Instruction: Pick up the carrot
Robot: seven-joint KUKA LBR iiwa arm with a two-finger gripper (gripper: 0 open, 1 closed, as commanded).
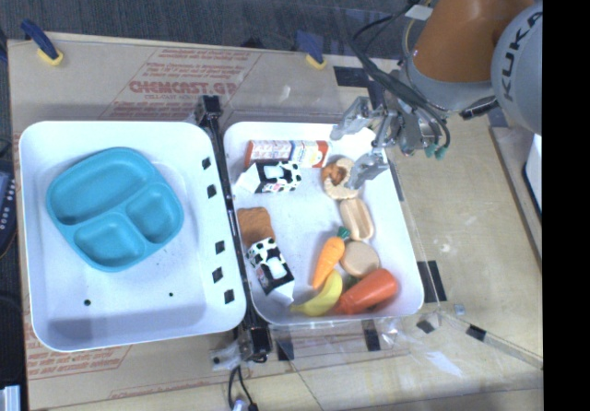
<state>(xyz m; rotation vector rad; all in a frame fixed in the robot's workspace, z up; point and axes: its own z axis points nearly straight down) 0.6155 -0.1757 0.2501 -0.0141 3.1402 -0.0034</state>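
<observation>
An orange carrot (pixel 328 259) with a small green top lies in the right bin (pixel 396 216), in its front half, tip pointing toward the front left. It rests between a yellow banana (pixel 319 298) and a tan round piece (pixel 360 259). My gripper (pixel 361 144) hovers over the bin's back right corner, well behind the carrot. Its two grey fingers (pixel 348 118) stand apart, open, with nothing between them. A doughnut-like piece (pixel 336 175) sits just below the nearer finger.
The right bin also holds a milk carton (pixel 286 153), two cow-patterned boxes (pixel 277 177), a brown bread slice (pixel 254 223), a hot dog bun (pixel 356 217) and a red-orange pepper (pixel 371 289). A blue divided plate (pixel 114 206) lies in the left bin (pixel 55 308).
</observation>
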